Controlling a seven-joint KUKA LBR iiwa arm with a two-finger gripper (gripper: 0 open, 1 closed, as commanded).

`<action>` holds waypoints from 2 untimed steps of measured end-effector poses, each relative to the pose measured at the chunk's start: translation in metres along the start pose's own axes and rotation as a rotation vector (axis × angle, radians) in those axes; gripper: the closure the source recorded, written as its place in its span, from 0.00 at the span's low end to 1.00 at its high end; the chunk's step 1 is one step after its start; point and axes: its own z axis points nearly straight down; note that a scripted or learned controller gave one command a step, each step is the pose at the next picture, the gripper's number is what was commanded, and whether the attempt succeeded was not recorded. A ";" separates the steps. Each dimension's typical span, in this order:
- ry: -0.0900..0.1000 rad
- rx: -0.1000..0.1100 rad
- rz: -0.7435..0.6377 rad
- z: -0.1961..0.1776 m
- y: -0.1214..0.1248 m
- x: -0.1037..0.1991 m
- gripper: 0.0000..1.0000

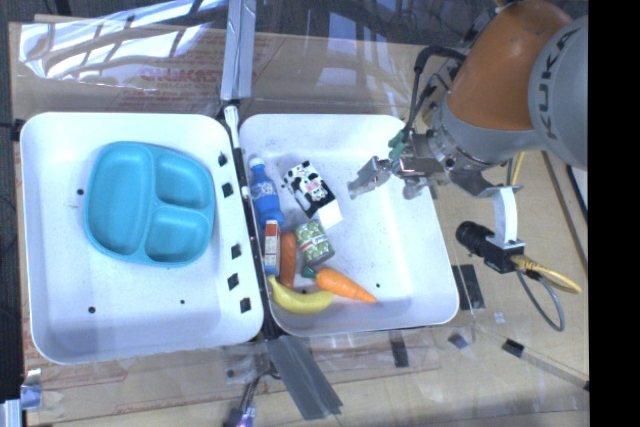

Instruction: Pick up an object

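The right bin holds a cluster of small things along its left side. A blue bottle lies by the wall, with a cow-patterned carton beside it and a green carton lower down. A carrot and a banana lie at the front, next to a small red-orange item. My gripper hangs over the bin's upper right part, to the right of the cow carton. It is open, with nothing between its fingers.
The left bin holds a blue divided plate. A clear plastic sheet lies behind the bins. Small dark bits lie on the bench right of the right bin.
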 end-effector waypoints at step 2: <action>-0.001 0.000 -0.104 0.155 0.012 0.036 1.00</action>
